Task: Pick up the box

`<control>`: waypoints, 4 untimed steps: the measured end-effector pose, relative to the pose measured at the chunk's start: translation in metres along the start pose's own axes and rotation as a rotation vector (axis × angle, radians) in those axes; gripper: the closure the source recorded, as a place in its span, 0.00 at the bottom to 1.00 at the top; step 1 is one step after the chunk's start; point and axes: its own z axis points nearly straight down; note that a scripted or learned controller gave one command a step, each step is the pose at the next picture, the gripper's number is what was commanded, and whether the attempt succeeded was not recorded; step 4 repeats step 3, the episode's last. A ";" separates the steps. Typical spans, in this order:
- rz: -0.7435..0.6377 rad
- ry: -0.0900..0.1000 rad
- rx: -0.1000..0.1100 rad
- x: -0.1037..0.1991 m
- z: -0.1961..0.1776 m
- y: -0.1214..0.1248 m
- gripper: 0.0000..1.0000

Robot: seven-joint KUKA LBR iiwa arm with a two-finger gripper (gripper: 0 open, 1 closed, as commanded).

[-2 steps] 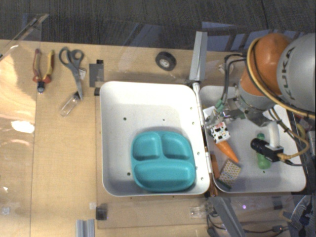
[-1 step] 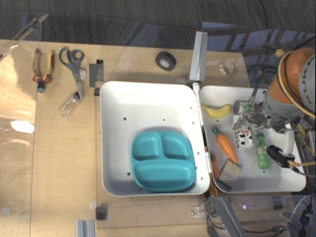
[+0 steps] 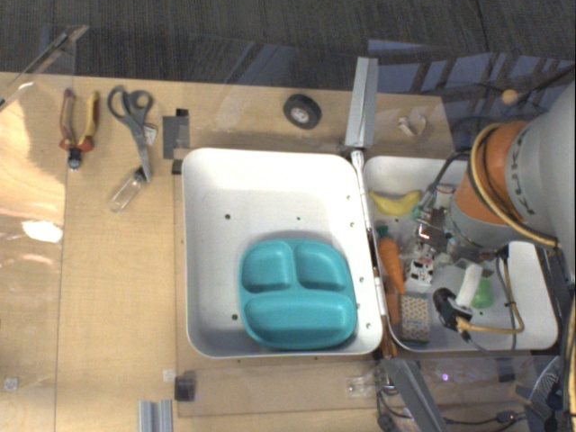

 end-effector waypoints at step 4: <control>0.284 -0.005 0.020 0.117 -0.108 -0.093 1.00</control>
